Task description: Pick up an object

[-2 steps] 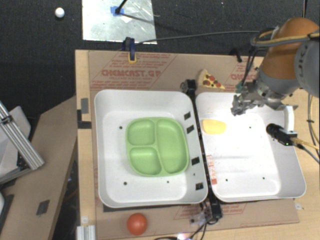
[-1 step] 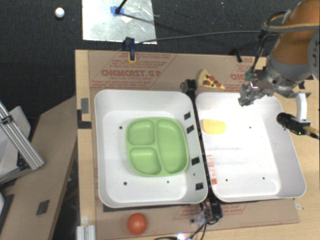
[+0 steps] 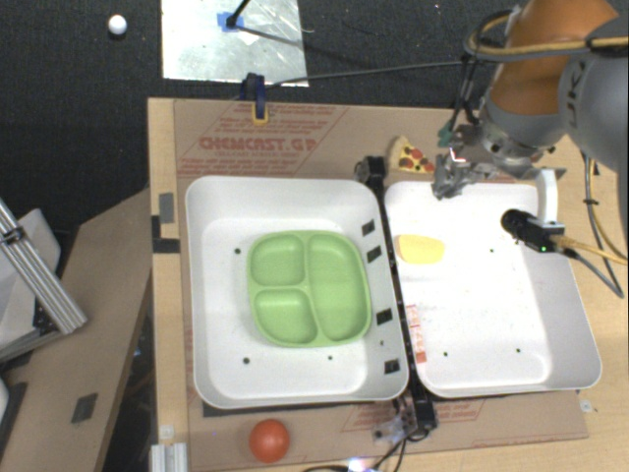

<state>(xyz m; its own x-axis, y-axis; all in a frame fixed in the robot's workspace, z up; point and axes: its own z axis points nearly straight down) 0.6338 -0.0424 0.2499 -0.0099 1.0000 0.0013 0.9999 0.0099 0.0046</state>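
A yellow, flat, rounded object lies in the right white bin, near its left wall. My gripper hangs over the far left corner of that bin, above and a little right of the yellow object, apart from it. Nothing shows between its fingers. A pizza-slice toy lies on the cardboard just outside the bin's far edge, left of the gripper.
The left white bin holds a green divided plate. A red-orange ball sits on the cardboard in front of the left bin. A small white ball lies on the dark floor at the far left.
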